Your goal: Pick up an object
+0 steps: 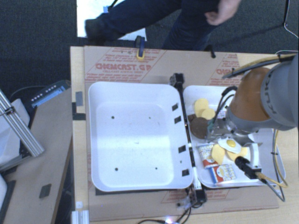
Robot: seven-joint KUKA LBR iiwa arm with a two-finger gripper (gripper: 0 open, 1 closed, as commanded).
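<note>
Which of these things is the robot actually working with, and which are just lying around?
Part of the job:
gripper
brown round piece
yellow pieces
fried egg toy
small packets
right bin

Just lying about:
left bin
yellow clamp
person

Grey arm (280,94), orange band (250,94), black cables.

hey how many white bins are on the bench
2: the left bin takes up the middle of the view; the right bin sits beside it, cluttered and partly covered by the arm.

Bright overhead light, glare on the left bin (135,134) (slightly soft focus)
</note>
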